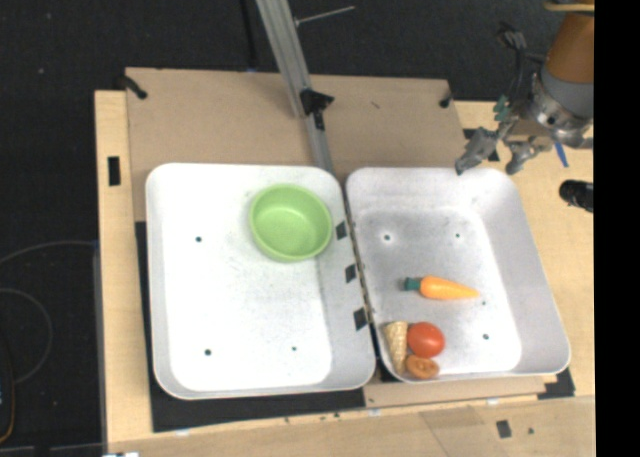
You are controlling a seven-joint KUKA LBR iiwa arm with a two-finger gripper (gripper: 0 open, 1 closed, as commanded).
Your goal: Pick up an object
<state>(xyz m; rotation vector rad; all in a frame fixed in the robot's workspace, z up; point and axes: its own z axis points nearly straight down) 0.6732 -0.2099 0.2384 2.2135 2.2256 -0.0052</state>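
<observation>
- The left bin (180, 345) has a green bowl (290, 223) in it. The bowl sits up near the bin's 1 o'clock corner, open side up. Nothing touches it, so it just rests there on the flat floor.
- A thin grey pole (285, 40) leans across the top of the bench and ends near where the two bins meet. I cannot tell what it is for.
- The right bin (500, 215) holds the small toys. A toy carrot (447, 289) lies flat on its side near the middle, with its green end pointing to 9 o'clock.
- A red tomato (426, 338) sits down at about 7 o'clock in that bin. A pale cone thing (397, 342) is touching its left side and a small orange piece (422, 368) is tucked just under it. They bunch up in the low corner, I think because the bin floor dips there.
- The orange piece is too small to name.
- Any of these could be the thing to pick up. The carrot looks easiest, since it lies alone.
- The gripper (497, 153) hangs over the right bin's 1 o'clock corner, well apart from the toys. Its two fingers are spread apart and nothing is between them.
- The arm is cut off at the side, so most of it is hidden.
</observation>
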